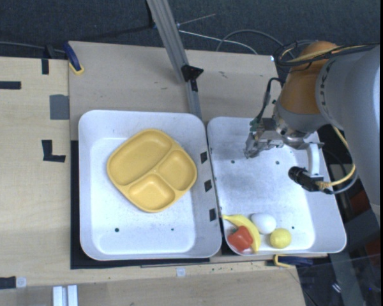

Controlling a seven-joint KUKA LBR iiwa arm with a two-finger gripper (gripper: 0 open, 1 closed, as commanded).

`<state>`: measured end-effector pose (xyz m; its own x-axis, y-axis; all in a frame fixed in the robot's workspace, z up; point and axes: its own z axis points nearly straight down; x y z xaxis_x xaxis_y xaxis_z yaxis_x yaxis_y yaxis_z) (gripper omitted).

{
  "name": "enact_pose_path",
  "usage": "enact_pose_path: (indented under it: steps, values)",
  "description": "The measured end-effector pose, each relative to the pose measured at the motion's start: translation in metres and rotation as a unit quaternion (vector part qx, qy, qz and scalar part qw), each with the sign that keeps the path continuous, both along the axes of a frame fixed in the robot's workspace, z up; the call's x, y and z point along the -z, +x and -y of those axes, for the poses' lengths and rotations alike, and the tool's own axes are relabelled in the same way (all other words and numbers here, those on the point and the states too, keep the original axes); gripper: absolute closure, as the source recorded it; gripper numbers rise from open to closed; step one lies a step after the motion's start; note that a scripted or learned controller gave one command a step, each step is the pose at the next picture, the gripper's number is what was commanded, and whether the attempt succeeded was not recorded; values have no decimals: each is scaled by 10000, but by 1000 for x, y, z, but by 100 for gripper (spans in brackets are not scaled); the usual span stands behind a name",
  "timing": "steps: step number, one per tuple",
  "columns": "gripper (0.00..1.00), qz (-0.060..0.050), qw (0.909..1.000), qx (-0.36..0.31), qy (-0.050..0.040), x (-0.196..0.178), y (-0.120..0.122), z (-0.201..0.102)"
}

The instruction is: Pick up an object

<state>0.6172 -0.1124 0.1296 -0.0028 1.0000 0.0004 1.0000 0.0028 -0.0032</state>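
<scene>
Wooden bench (25, 171) under us, dark floor beyond its far edge, two shallow white bins set side by side on it: we note the left bin (92, 190) carrying a yellow divided plate (152, 169), tilted corner-on. We note the right bin (287, 196) with a small cluster at its near edge — a yellow banana (247, 224) touching a red fruit (240, 238), a white egg (263, 222) just beside them, a yellow lemon (280, 238) next along. We see the gripper (253, 146) low over the right bin's far part, well apart from the cluster, nothing between its fingers; open or closed we cannot tell.
</scene>
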Motion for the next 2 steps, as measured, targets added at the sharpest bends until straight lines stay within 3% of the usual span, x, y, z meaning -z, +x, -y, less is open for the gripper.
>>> enact_pose_path:
  steps: [1, 2]
  values:
    - [100, 41, 10000, -1, -4, -62, 1, -6]
    - [100, 24, 10000, 4, -1, -85, 2, -6]
